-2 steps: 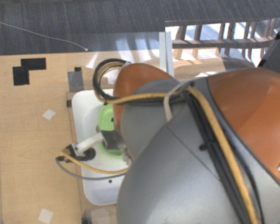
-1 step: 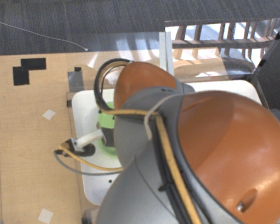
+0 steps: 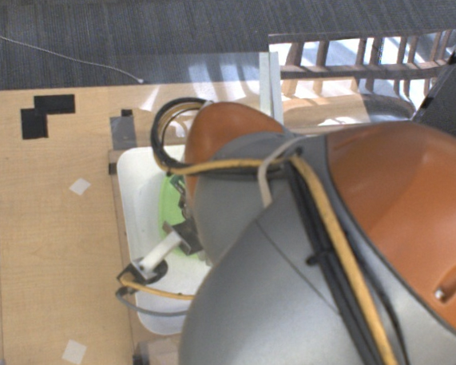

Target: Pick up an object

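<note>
A bright green object [image 3: 169,202] lies in the left white bin [image 3: 142,218], half hidden by the arm. My gripper [image 3: 186,231] hangs low over the bin, right beside the green object, and its dark body touches or overlaps the object's right edge. The big grey and orange arm [image 3: 322,241] covers the rest of this bin and nearly all of the other bin.
Pale wooden bench top [image 3: 48,235] spreads to the left of the bin, with black marks [image 3: 45,113] near its far edge. A black cable loop [image 3: 170,123] arches over the bin's far end. A metal frame [image 3: 360,53] stands at the back right.
</note>
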`<state>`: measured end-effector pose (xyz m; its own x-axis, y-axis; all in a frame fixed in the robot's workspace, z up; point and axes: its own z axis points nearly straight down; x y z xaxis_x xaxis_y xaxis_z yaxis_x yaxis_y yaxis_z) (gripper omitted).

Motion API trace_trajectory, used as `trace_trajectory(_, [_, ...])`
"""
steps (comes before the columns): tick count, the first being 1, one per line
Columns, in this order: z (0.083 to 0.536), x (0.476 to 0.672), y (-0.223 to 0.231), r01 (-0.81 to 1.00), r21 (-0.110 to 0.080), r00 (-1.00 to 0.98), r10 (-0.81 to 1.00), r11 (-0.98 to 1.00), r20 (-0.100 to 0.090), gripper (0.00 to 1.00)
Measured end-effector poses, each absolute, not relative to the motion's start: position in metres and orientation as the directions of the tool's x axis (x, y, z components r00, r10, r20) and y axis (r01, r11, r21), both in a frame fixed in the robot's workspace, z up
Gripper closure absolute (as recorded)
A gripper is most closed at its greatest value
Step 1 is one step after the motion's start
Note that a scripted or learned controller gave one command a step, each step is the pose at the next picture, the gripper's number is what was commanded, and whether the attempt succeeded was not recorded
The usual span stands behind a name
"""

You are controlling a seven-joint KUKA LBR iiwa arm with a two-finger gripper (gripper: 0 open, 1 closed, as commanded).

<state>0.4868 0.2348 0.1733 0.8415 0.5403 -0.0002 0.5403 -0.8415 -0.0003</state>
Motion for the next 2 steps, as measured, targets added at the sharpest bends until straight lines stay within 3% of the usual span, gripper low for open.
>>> trace_trajectory(1, [0.1732,0.4869,0.2349,0.268,-0.002,0.963,0.268,-0.963,0.001,1.0])
trace_trajectory(2, [0.1731,0.4871,0.2346,0.202,-0.002,0.979,0.202,-0.979,0.001,1.0])
